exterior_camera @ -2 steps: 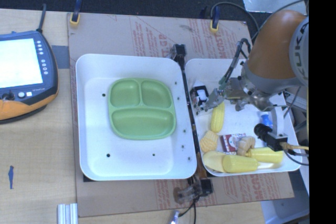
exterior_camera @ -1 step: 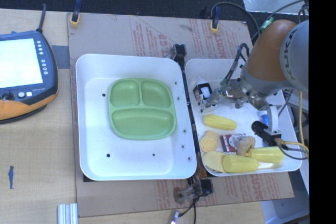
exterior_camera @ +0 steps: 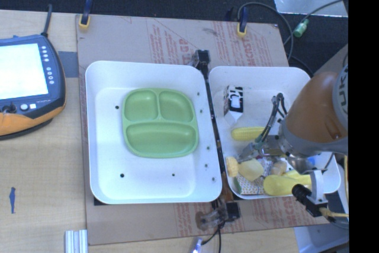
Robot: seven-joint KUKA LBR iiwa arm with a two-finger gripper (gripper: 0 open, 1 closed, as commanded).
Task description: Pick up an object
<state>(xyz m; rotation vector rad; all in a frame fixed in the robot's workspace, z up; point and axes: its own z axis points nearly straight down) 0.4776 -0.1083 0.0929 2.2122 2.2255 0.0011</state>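
- Pale wooden tabletop (exterior_camera: 35, 186) under a brown cardboard sheet (exterior_camera: 177, 38), with two white bins side by side on the sheet and dark floor beyond the far edge.
- Jaws down low over the near half of the right bin (exterior_camera: 260, 77), among a huddle of small things. Spread or pressed together: cannot tell, as the metal parts there are too small and tangled to read.
- Just beside the jaws, toward the bin's middle: a yellow corn cob (exterior_camera: 249, 133), lying crosswise.
- Near the bin's near-left corner: a pale yellow lump (exterior_camera: 247, 170), resting against a dotted white card (exterior_camera: 249, 188).
- Along the near rim, just right of the lump: a yellow banana-shaped piece (exterior_camera: 283, 185).
- In the far-left part of the same bin, well apart from the jaws: a black-and-white packet (exterior_camera: 235, 99).
- Above all this, the arm (exterior_camera: 317, 109), grey with an orange-brown band, reaching in over the bin's right side and covering that rim.
- Across the shared rims, the left bin (exterior_camera: 100, 127), with a green divided plate (exterior_camera: 160, 122) of three compartments at its middle.
- Black clamp (exterior_camera: 202, 58) at the far end of the seam between the bins.
- Two yellow clamps on the sheet's far edge, one at the left corner (exterior_camera: 84, 21), one farther right (exterior_camera: 241, 26).
- At the tabletop's left edge, a handheld control tablet (exterior_camera: 29, 83) with a bright screen.
- Past the far-right corner, a dark cable with a green plug (exterior_camera: 302, 26).
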